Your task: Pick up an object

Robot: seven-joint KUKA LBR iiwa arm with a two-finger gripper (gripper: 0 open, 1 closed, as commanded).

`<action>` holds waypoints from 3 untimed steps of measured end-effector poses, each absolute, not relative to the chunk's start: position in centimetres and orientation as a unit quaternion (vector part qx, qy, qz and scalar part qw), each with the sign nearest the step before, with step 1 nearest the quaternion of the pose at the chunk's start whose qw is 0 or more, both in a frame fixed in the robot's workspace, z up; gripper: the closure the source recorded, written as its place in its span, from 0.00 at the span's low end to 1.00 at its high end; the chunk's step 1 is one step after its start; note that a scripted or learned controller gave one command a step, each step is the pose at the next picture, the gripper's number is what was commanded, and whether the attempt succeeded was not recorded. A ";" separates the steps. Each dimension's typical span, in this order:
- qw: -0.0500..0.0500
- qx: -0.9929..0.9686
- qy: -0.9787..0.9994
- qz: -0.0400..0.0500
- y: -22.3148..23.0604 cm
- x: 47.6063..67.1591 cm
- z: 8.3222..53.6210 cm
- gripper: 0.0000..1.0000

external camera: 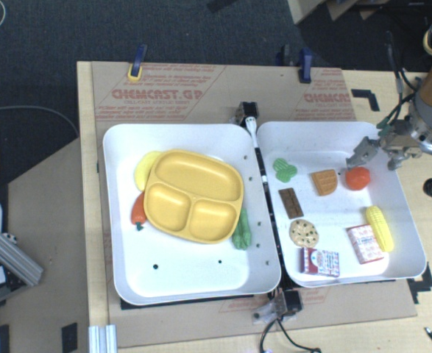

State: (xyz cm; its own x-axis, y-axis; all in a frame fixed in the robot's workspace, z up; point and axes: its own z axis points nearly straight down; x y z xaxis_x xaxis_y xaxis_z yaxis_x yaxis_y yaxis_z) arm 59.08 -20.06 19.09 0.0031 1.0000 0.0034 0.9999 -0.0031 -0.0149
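We see the end effector (377,153) over the back right part of the right bin (414,241), its two fingers spread wide with nothing between them. One finger (363,153) points down and to the left, towards the bin floor; the other sits nearer the wrist. Just below it lies a red tomato (357,178), near the fingers but apart from them, resting on the bin floor. We judge this the likeliest target, though the task names no single object.

The other candidates lie untouched in the same bin: an orange bread piece (324,182) just left of the tomato, a green vegetable (284,170), a brown bar (291,202), a cookie (303,233), a corn cob (380,227) and two small cartons (319,262) (364,243) towards the front. The left bin (120,256) holds a yellow tray (192,195) with a few items tucked at its edges.

So, as we read it, the approach is the part done: the arm is over the bin and open. What is left is nearly everything that counts: lowering around an object, closing on it and lifting it clear. Nothing is off the bin floor yet.
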 end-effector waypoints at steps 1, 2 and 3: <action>0.000 -0.707 -0.707 0.000 -20.0 59.4 20.0 0.00; 0.002 -0.707 -0.707 0.001 -20.1 59.9 13.9 0.00; 0.000 -0.707 -0.707 -0.001 -20.1 60.1 9.0 0.00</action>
State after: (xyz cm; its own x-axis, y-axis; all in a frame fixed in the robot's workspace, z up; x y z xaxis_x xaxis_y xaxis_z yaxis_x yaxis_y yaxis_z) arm 60.12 -20.10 8.95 0.0010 1.0000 0.0017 1.0000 -0.0010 0.0017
